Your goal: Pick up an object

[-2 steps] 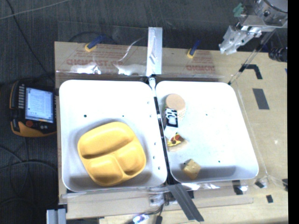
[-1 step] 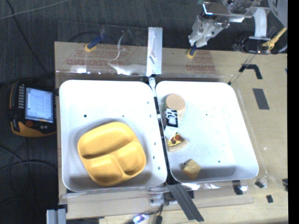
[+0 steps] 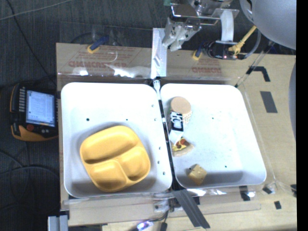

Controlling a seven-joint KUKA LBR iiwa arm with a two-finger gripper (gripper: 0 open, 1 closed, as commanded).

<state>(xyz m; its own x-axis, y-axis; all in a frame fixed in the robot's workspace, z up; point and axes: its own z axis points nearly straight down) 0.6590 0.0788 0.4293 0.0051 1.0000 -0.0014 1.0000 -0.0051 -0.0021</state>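
Note:
My gripper hangs high above the back edge of the bench, over the divider between the two bins, far from every object. The right bin holds a tan cup with a black-and-white label lying by its left wall, a small pizza-slice piece just below it, and a tan block near the front. A yellow compartment tray lies in the left bin.
A handheld pendant with a lit screen rests left of the bins. Clear plastic sheeting and blue and yellow clamps line the back edge. The arm's grey body fills the upper right.

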